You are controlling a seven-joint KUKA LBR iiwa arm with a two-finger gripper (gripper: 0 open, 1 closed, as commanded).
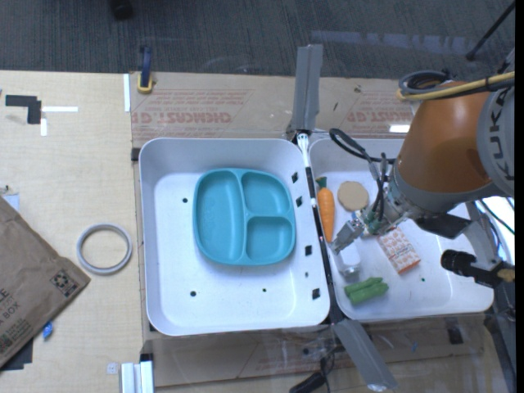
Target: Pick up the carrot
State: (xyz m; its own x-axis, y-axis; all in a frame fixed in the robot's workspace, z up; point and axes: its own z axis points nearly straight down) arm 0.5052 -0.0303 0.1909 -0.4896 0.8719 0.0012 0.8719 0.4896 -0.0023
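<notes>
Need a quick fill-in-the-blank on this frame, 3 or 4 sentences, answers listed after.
1. The carrot lies in the ____ bin, close to the wall it shares with the other bin.
2. The teal divided plate has ____ compartments.
3. The claw is just to the ____ of the carrot in the camera view.
4. The green vegetable lies nearer the ____ edge of the picture than the carrot does.

Missing words: right; three; right; bottom
</notes>
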